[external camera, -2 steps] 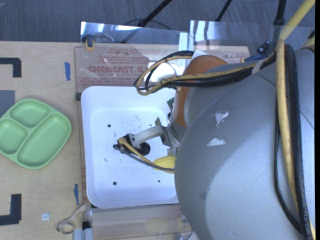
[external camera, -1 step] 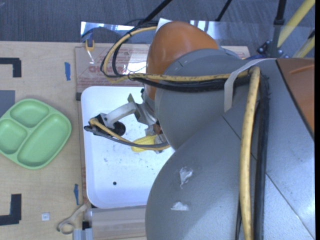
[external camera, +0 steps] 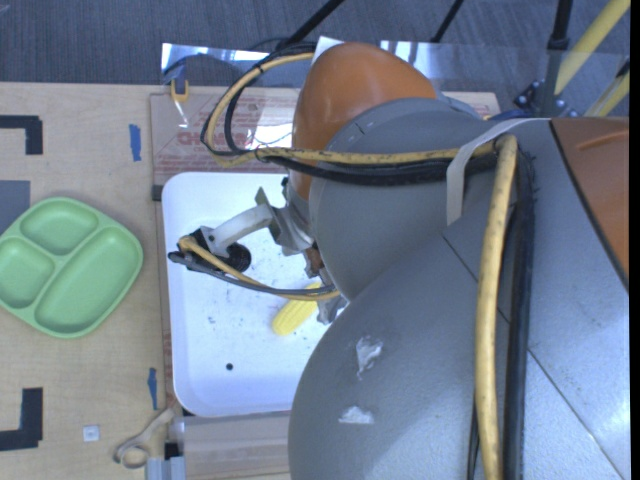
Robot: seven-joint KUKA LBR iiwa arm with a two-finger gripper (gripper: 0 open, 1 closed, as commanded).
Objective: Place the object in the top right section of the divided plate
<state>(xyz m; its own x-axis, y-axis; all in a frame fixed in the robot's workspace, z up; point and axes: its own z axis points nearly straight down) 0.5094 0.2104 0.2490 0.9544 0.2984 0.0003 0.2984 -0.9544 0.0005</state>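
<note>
A yellow corn-like object (external camera: 294, 317) lies on the floor of the white bin (external camera: 205, 378), near its middle. The green divided plate (external camera: 137, 255) sits on the wooden bench to the left of the bin; it has two small sections and one long one, all bare. My gripper (external camera: 323, 305) reaches down into the bin just right of the yellow object and is mostly covered by the wrist and the arm's grey body. Nothing can be seen held in it.
The arm's orange and grey bulk covers the right half of the view, including the second bin. Yellow cables loop over the bin's upper part. A small dark speck (external camera: 229, 367) lies in the bin. Blue tape marks (external camera: 134, 140) dot the bench.
</note>
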